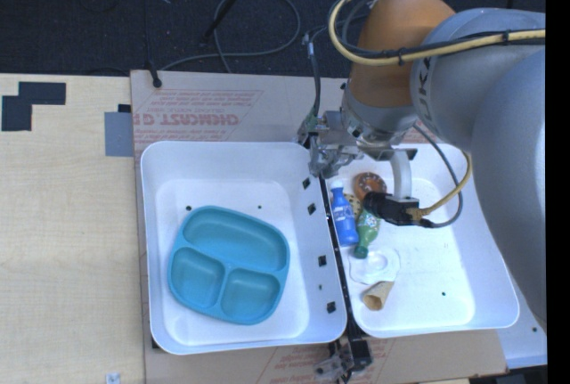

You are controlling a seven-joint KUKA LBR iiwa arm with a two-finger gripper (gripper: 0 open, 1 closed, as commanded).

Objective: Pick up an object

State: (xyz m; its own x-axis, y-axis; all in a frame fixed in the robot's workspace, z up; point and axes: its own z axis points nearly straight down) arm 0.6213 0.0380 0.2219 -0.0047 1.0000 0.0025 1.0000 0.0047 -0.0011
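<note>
Watching the gripper (pixel 322 161) beside the right white bin's (pixel 445 284) inner wall, near the small blue plastic tube (pixel 343 215), I cannot tell its opening; it may jam against that wall.

One camera sits high over the bench (pixel 62 222) and looks down at a slant. It sees both white bins, the left bin (pixel 153 195) and the right bin (pixel 450 280). The arm (pixel 485 97) comes in from the right, close to the camera.
</note>
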